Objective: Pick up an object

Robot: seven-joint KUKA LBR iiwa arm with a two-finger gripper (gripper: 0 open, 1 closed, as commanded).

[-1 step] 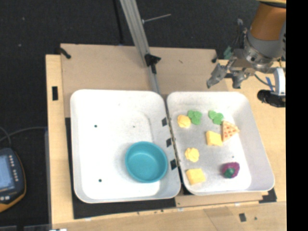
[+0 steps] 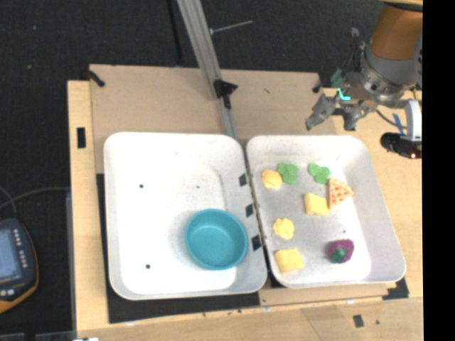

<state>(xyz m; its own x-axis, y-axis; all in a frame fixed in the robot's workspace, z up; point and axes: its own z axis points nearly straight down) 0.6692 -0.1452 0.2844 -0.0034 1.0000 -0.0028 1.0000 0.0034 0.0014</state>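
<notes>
We see gripper (image 2: pixel 332 114) up high, past far rim of right bin (image 2: pixel 377 183), fingers spread apart, nothing between them. Toys lie in right bin, all toward 6 o'clock from gripper. Nearest one: green toy (image 2: pixel 319 172), just down from fingers. Pizza slice (image 2: pixel 338 191) sits right below it, long side slanted. Blue bowl (image 2: pixel 215 238) in left bin (image 2: pixel 135 190), far off toward 7 o'clock

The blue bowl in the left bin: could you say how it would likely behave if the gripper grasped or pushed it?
The blue bowl looks like rigid plastic, so probably stiff and light. Standing upright on a broad base, it seems unlikely to tip; a push would likelier slide it across the smooth left bin.
</notes>
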